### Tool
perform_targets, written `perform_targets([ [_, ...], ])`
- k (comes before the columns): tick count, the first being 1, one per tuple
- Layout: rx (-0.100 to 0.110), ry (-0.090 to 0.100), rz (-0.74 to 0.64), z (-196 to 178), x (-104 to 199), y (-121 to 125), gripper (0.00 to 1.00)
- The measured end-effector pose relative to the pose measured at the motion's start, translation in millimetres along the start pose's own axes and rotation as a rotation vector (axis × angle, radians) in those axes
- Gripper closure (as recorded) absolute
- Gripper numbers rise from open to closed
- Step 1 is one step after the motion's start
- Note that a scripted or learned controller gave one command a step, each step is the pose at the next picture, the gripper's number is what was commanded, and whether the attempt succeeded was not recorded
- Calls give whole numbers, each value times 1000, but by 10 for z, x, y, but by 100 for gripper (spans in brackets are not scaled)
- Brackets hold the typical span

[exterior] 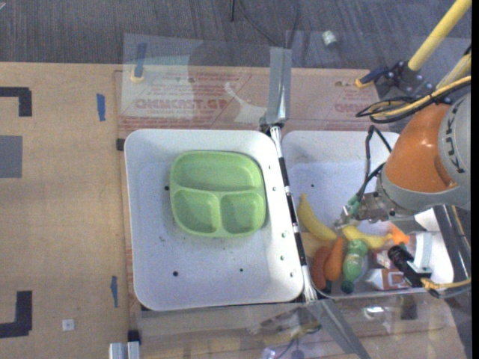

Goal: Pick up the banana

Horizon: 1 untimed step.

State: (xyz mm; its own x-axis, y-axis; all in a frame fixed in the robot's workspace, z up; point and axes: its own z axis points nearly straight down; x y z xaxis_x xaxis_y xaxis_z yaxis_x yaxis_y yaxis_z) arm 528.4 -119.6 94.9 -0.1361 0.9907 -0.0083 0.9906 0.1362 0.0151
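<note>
The banana (315,224) is yellow and curved. It lies in the right bin (322,172) along its left side, running from the bin wall down towards a heap of toy food. My gripper (358,213) hangs over the middle of that bin, just right of the banana and above the heap. Nothing is visibly held in it. The grey arm with its orange band (419,163) comes in from the right and hides the bin's right part.
The heap at the right bin's front holds an orange carrot (336,256), a red piece (322,266), a green bottle (353,259), a yellow piece (368,238) and a box (389,277). The left bin (150,260) bears a green divided plate (218,194). Cables hang at the upper right.
</note>
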Motion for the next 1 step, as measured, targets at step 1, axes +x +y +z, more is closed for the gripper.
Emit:
perform_targets([
  [1,21,6,281,-865,512,-245,100],
])
